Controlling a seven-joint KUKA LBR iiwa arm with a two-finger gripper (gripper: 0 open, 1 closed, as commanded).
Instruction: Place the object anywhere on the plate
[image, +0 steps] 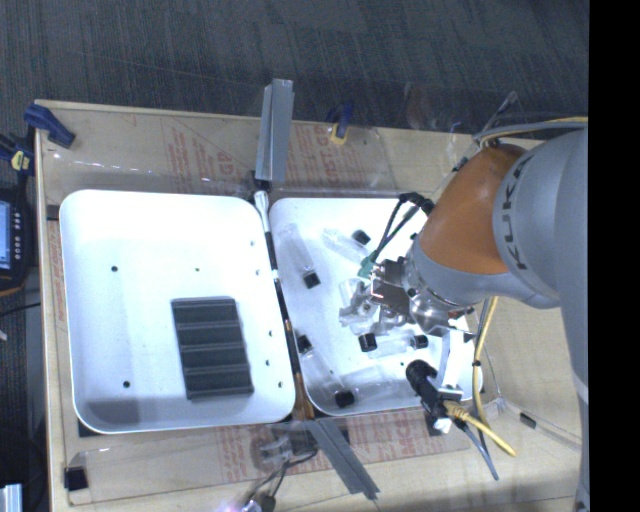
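Your claw (372, 318) hangs low over the right bin (300, 215), and you cannot tell if it is apart or together. Small clear things with black caps (310, 279) lie around it. The dark ridged plate (211, 347) sits in the left bin (90, 215).

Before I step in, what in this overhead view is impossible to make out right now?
- Gripper: finger state lost in glare and clutter, in the right bin.
- Clear objects in that bin: outlines washed out against white.
- Right bin's far side: covered by the arm.
- Dark ridged plate, left bin: plainly visible.
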